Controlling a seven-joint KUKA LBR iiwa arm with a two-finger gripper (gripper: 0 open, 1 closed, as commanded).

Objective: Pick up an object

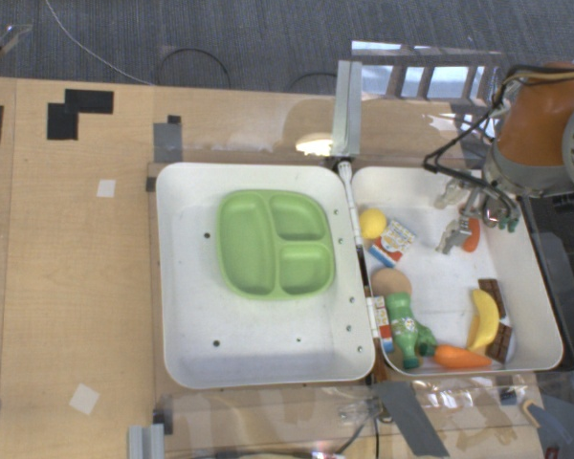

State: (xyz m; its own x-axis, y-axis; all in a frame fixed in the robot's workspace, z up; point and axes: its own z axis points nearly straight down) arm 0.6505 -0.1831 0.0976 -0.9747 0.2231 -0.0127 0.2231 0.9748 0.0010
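In the right bin's (pixel 545 304) far corner, a small orange-red object (pixel 472 236) sits right by the gripper (pixel 456 226). Fingers look spread, nothing pinched. Looks like the reaching step; next it needs to straddle the thing and close.

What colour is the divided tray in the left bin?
Light green tray, clearest in the camera view.

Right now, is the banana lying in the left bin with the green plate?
No, the banana lies in the right bin, near its right wall, while the green divided plate sits alone in the left bin.
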